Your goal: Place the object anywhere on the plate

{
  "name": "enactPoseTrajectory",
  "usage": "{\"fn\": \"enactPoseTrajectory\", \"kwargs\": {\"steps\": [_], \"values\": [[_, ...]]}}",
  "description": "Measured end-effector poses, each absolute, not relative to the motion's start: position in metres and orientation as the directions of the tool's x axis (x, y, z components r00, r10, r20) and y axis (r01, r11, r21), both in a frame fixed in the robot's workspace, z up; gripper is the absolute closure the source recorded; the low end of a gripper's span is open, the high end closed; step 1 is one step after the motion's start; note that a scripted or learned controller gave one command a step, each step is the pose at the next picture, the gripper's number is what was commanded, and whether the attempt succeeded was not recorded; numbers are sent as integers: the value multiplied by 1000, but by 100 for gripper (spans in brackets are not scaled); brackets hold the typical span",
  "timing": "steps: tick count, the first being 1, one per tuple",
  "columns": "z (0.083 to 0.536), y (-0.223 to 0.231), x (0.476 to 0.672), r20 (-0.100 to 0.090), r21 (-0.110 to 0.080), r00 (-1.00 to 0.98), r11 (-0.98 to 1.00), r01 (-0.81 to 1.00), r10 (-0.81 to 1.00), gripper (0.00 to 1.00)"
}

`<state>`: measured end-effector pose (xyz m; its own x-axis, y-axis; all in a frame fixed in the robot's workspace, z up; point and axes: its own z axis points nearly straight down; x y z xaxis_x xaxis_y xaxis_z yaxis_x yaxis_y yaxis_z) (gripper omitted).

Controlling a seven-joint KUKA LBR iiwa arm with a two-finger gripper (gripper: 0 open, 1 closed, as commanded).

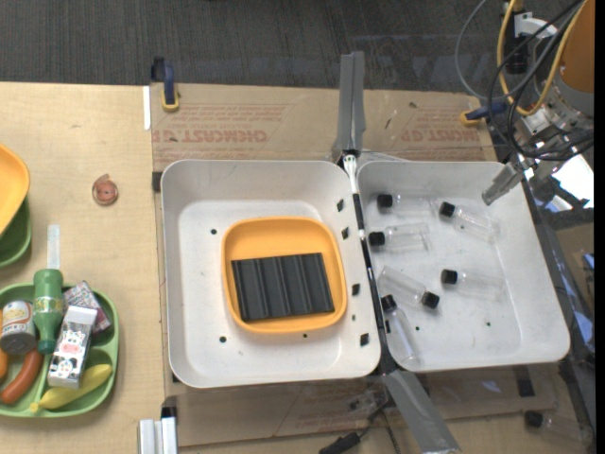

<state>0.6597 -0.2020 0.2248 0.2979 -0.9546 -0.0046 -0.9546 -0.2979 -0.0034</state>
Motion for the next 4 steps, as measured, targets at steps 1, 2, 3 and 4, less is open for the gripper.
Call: {"fn": "enactPoseTrajectory", "kwargs": {"steps": [1, 2, 3, 4], "values": [[241, -207, 660, -3, -5, 555, -555, -832, -832, 0], [233, -197, 660, 0, -4, 795, -795, -607, -607, 0], [242, -207, 660, 0, -4, 898, -898, -440, -440, 0], [252, -219, 660, 2, -5, 981, -981, -196, -196, 0]]}}
